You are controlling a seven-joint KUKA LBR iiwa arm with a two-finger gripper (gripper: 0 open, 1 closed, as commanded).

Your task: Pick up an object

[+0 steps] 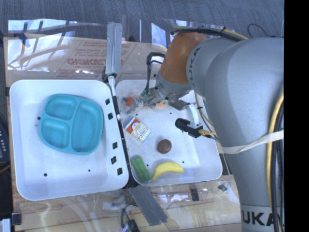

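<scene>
Camera view: claw (148,97), open or closed I cannot tell, hangs beside a small orange object (128,101).

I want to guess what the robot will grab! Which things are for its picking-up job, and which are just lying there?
Likely for the job, in the right bin where the gripper is:
banana, green vegetable, brown ball, small packet.

Probably just lying about:
blue plate, over in the left bin, away from the gripper.

"KUKA" on arm base (260,219); red print on cardboard (87,61) unreadable.
</scene>
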